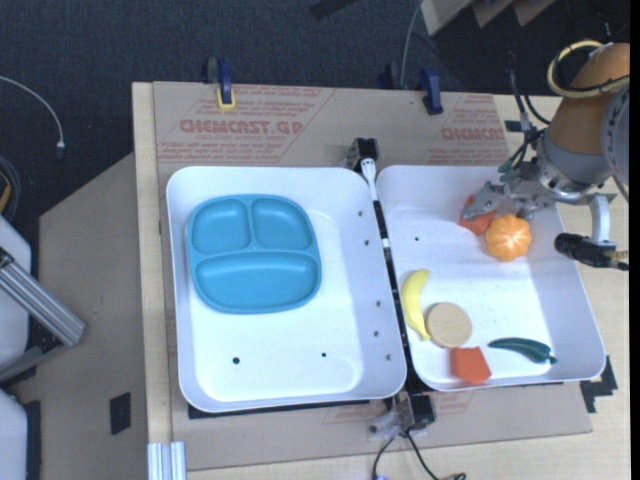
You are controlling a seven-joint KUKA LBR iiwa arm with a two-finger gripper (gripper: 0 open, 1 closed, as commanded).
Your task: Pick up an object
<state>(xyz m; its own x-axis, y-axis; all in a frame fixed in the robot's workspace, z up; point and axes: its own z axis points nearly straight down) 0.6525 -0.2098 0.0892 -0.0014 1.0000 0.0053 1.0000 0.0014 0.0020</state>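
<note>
- In the right bin (pixel 570 298), far side, we see the gripper (pixel 497 202) just beside the orange (pixel 508 238).
- We cannot tell how it is set.

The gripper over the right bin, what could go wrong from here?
The gripper sits low between an orange wedge-shaped piece and the orange fruit, which lie very close together. Closing there might catch both, or nudge the round fruit so it rolls off. Both lie near the right bin's far wall, so the piece could get pushed against it.

Dark carpet floor (pixel 120 28) around bench (pixel 150 268)
</note>
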